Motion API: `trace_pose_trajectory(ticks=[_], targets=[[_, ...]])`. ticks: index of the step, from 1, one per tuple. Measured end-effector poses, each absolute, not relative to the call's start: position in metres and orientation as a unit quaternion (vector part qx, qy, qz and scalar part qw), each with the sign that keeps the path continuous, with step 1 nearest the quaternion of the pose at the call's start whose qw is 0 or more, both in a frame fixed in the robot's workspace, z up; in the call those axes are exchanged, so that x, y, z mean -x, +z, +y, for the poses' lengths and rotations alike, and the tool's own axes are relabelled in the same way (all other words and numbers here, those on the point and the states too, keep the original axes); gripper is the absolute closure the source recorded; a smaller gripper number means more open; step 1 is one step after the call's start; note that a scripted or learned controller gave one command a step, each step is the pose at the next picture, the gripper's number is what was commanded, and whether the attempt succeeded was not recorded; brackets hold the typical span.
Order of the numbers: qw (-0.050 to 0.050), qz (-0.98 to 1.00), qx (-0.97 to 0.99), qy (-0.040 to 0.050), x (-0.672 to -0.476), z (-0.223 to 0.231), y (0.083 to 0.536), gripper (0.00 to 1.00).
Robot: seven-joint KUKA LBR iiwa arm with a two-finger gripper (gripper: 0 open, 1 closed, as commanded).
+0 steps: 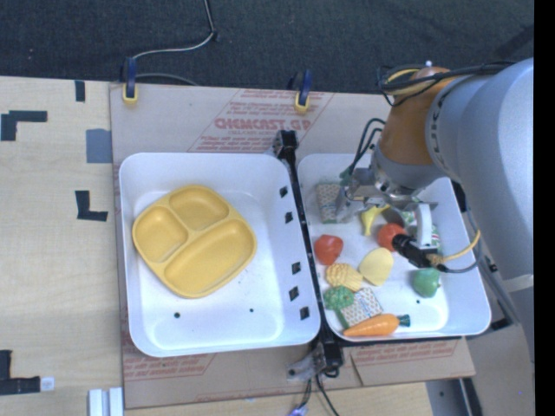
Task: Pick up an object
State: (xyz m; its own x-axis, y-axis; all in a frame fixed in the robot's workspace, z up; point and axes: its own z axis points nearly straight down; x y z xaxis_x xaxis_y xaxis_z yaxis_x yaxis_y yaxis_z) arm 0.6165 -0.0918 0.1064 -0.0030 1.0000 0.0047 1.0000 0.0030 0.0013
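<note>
The right bin (460, 319) holds several toy foods: a red tomato (328, 249), a pale yellow lemon-like piece (377, 266), a yellow corn piece (343, 276), a green broccoli piece (338, 297), an orange carrot (373, 325), a green round piece (426, 282), a red piece (389, 234) and a yellow piece (372, 216). My gripper (357, 191) hangs low over the bin's upper part, right beside a grey patterned piece (327, 201). The arm's wrist hides the fingers.
The left bin (147, 319) holds a yellow divided plate (193, 239). A black divider (299, 232) runs between the bins. Cables trail over the right bin near the red piece. The grey arm covers the bench's right side.
</note>
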Motion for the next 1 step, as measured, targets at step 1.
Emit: trace_pose_trajectory(ticks=[1], targets=[[0.001, -0.708, 0.706, -0.0020, -0.6164, -0.0918, 0.1062, 0.00]])
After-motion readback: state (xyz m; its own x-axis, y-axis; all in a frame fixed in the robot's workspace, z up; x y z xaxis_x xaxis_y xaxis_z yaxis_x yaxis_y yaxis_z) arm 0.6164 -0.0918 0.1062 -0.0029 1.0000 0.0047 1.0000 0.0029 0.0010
